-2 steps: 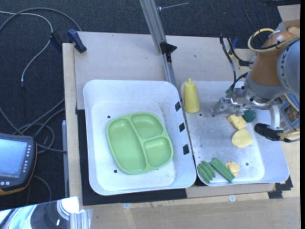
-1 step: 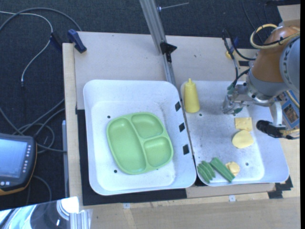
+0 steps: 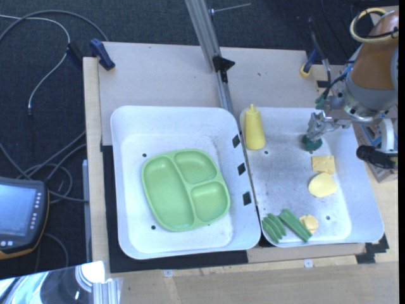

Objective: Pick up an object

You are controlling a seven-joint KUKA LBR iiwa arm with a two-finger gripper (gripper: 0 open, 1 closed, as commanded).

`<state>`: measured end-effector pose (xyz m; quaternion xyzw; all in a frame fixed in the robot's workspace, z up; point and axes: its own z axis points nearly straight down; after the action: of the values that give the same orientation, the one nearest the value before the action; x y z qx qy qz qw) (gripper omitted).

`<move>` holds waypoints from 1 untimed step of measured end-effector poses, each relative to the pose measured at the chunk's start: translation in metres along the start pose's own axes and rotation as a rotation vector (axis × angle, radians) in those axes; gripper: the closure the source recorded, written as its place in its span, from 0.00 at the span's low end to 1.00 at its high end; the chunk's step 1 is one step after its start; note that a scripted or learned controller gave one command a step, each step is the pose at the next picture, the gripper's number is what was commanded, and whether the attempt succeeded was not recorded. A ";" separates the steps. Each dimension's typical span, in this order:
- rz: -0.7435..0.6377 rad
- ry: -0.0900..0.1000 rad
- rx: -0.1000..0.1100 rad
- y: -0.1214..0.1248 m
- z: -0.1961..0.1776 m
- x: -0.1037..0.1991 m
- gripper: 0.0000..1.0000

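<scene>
End effector (image 3: 312, 138) low over right bin (image 3: 278, 170), finger state unclear, yellow mustard bottle (image 3: 254, 127) at bin's left wall, cheese-like block (image 3: 323, 164), lemon-like piece (image 3: 322, 185), green pods (image 3: 286, 225) below, green divided plate (image 3: 185, 189) in left bin (image 3: 126, 170).

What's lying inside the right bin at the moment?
The right bin holds a yellow bottle, a yellow square piece, a yellow lump, green pods and a small yellow bit. The claw covers the floor beneath it, so anything there is hidden.
</scene>
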<state>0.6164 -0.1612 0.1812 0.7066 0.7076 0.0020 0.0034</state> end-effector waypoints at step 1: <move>0.000 0.000 0.000 0.004 -0.048 -0.008 1.00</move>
<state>0.6202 -0.1689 0.2294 0.7066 0.7076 0.0018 0.0034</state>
